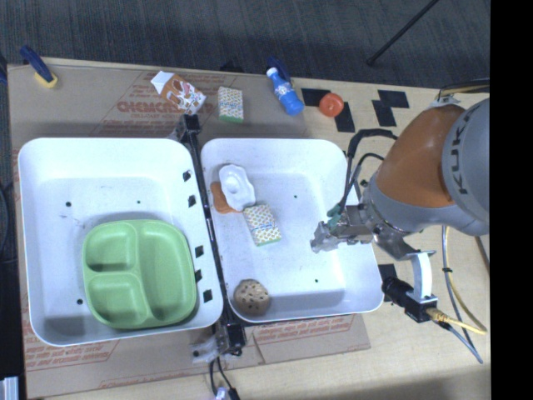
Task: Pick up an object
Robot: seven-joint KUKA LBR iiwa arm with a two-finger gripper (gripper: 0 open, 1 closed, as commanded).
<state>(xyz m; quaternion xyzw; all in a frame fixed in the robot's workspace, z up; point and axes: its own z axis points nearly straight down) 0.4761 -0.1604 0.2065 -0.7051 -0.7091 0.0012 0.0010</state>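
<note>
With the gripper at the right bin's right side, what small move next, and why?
Probably slide left toward the patterned box: the gripper sits over bare bin floor with nothing between it and that box, the nearest object.

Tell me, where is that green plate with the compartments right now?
In the camera view, the green plate lies in the left bin, toward its near right corner, close to the divider between the two bins.
</note>
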